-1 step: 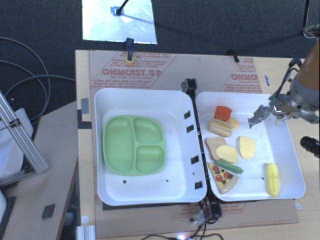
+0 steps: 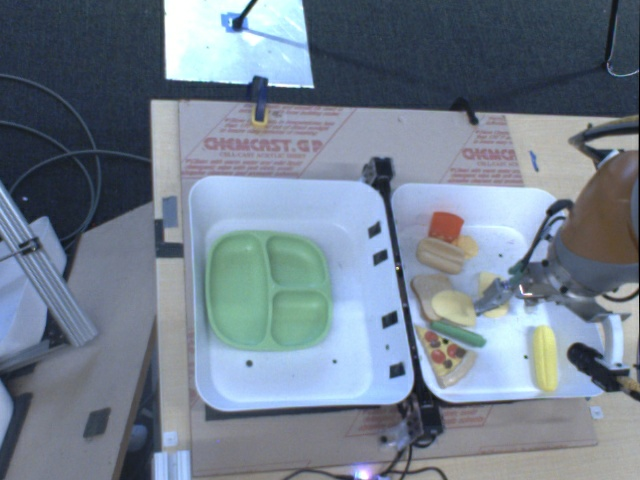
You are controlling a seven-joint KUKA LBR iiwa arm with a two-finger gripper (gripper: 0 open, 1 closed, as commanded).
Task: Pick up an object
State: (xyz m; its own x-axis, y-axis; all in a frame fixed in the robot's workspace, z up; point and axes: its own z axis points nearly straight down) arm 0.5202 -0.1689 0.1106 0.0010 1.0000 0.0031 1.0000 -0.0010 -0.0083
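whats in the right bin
Right bin holds toy food: hot dog, orange piece, pizza slice, corn, yellow bits. The gripper covers whatever lies beneath it.

We see dark carpet (image 2: 80, 28) around the counter (image 2: 340, 133), with black cables (image 2: 60, 168) looping across it. A shiny metal sheet (image 2: 240, 28) lies beyond the counter's far edge.

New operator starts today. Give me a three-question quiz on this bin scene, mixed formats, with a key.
1. True or false: the green divided plate lies in the left bin.
2. Which toy lies nearest the right bin's front rim? A) hot dog B) pizza slice C) orange block
3. Fill in: the gripper hangs over the ___ bin.

Key: 1 true; 2 B; 3 right.
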